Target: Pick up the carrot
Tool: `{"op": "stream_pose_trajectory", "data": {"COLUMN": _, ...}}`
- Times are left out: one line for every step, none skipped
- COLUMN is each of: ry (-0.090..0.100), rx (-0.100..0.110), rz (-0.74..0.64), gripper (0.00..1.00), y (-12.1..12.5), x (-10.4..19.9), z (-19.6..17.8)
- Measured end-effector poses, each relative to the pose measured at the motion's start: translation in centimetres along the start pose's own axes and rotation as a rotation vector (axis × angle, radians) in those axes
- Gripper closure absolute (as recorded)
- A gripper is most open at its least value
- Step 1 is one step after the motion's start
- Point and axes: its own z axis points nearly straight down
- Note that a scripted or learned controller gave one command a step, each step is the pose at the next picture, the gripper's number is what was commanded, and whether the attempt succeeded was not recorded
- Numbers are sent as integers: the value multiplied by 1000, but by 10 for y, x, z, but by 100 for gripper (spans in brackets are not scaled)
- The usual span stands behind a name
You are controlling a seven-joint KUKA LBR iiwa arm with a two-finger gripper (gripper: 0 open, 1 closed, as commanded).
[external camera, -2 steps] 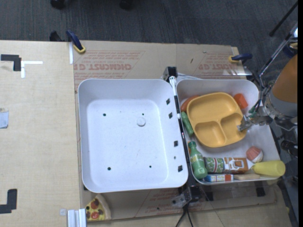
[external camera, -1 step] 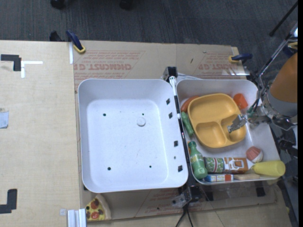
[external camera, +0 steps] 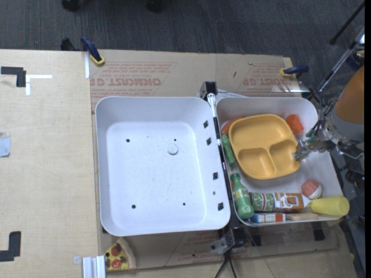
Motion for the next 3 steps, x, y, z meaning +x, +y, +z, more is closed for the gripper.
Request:
{"op": "stream_pose_trajectory", "data": {"ry": 5, "rx": -2, "rz": -4, "gripper": 0, "y": 2, "x": 4, "z": 0}}
{"op": "stream_pose_trajectory", "data": {"ry": 13, "rx": -6, "rz": 197, "gripper": 0, "y": 4, "x": 8, "z": 16}}
{"op": "stream_pose_trajectory", "data": {"ry": 1, "rx": 0, "rz": 256, "gripper": 0, "y": -26, "x": 31, "z": 18}}
